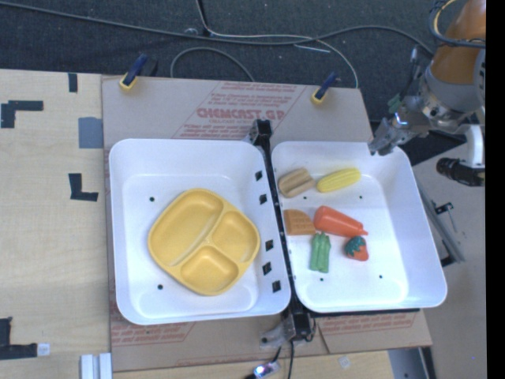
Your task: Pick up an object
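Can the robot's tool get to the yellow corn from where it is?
Probably yes. The tool hovers over the right bin's far corner, and the corn lies just below it with open space above; only the hot dog sits beside it.

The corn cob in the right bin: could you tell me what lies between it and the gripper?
In the camera view, only bare white bin floor and the right bin's rim separate the corn cob from the gripper, which hovers at the bin's far right corner.

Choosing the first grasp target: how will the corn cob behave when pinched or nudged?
The corn cob looks rounded and elongated, so a nudge would probably roll it. It looks like a light, stiff plastic toy. Its seemingly smooth surface might slip. The hot dog sits close, crowding one end.
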Tool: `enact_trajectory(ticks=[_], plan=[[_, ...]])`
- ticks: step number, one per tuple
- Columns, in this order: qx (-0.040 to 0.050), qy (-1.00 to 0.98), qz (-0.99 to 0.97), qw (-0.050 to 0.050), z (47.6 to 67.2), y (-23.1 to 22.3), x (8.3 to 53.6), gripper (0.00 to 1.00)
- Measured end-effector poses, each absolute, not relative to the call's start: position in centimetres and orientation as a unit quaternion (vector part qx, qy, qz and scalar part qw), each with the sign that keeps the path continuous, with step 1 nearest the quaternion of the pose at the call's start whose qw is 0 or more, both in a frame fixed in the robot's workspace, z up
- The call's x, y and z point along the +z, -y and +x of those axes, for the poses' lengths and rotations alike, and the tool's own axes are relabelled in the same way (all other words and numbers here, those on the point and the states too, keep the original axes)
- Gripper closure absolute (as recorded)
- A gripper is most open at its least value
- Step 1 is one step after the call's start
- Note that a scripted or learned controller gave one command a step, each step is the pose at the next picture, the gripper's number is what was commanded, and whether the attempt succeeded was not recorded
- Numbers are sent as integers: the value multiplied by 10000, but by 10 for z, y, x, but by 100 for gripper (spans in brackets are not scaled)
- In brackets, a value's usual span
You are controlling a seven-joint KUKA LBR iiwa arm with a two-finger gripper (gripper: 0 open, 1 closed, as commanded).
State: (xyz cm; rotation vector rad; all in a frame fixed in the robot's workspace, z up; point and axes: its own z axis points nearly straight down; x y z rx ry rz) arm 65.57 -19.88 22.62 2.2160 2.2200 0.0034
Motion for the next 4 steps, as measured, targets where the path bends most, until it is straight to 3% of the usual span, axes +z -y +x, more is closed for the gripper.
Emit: enact_trajectory(ticks=[1, 4], plan=[[-3, -7087, 7055, -3, 646, 153, 233, 100], [-6, -7090, 7052, -18, 591, 10, 230, 100]])
